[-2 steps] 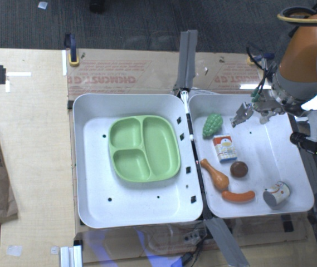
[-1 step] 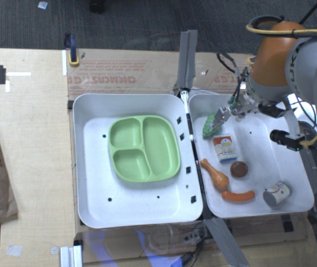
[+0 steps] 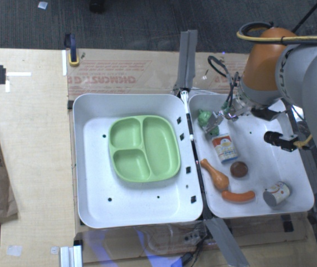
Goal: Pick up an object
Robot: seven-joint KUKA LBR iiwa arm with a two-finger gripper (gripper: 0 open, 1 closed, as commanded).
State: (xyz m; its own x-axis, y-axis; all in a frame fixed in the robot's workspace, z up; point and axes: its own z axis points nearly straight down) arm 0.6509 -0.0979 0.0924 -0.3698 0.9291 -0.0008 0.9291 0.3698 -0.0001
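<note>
My gripper (image 3: 227,112) hangs low over the back left part of the right bin (image 3: 292,166), under the orange wrist band. Just to its left lies a small green toy (image 3: 204,119), close to the gripper or touching it; I cannot tell which. A white and red carton (image 3: 224,148) lies just in front of the gripper. Further forward are a brown round piece (image 3: 238,169), an orange gourd (image 3: 216,175), an orange sausage (image 3: 238,196) and a small grey and white cup (image 3: 276,193) on its side.
The left bin (image 3: 91,193) holds a green divided plate (image 3: 145,148). A grey divider bar (image 3: 187,60) stands behind the gap between the bins. The arm's body and black cables cover the right bin's back right corner.
</note>
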